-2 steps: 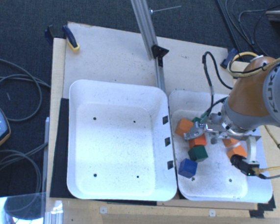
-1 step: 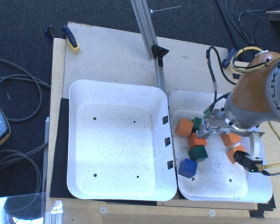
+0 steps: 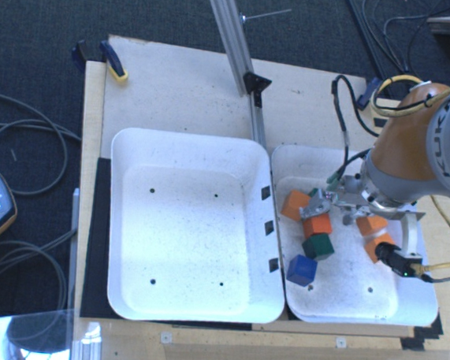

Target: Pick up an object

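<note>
- The arm (image 3: 418, 146) reaches in over the right bin (image 3: 339, 305); its gripper (image 3: 322, 211) sits low among a cluster of small blocks.
- Whether it is wide, narrow or holding anything, I cannot tell; the wrist hides that part.
- Just beside the gripper lie an orange block (image 3: 295, 203), a second orange piece (image 3: 318, 225), a green block (image 3: 319, 246) and a blue block (image 3: 302, 270). More orange bits (image 3: 374, 226) lie under the wrist.
- The left bin (image 3: 184, 235) holds nothing I can make out.
- The blocks look small, light and rigid, probably foam or plastic, with flat faces that should take a pinch well.
- The blue block stands slightly apart from the rest, so it seems the easiest to take: close on two opposite flat sides, square on, not across corners.
- The orange and green pieces touch or nearly touch; a finger coming down there may shove a neighbour instead of gripping.
</note>
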`<move>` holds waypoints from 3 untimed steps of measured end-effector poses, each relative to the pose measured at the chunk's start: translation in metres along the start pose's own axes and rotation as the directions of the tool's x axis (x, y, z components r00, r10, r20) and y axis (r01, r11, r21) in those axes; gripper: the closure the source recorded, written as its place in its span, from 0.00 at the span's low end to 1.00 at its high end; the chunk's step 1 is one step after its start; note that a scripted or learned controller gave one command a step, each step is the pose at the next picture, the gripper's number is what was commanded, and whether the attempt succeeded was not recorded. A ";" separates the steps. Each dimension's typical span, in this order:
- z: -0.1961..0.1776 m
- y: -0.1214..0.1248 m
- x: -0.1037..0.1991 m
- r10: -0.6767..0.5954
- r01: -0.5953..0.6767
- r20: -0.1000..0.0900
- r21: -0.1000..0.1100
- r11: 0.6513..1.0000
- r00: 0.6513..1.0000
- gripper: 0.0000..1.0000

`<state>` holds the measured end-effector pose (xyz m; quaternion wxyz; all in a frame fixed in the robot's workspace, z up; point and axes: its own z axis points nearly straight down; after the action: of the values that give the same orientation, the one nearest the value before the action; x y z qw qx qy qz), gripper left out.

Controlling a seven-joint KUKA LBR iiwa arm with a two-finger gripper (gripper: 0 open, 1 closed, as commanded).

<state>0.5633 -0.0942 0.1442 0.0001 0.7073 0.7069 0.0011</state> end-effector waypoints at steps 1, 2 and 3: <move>0.047 -0.046 -0.014 0.002 -0.002 -0.002 0.011 1.000 1.000 0.00; 0.044 -0.025 -0.074 0.003 -0.003 0.004 -0.001 1.000 1.000 0.00; 0.045 -0.069 -0.042 -0.001 0.001 -0.003 0.007 1.000 1.000 0.00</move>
<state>0.4942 -0.1358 0.0993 -0.0034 0.7071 0.7071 -0.0004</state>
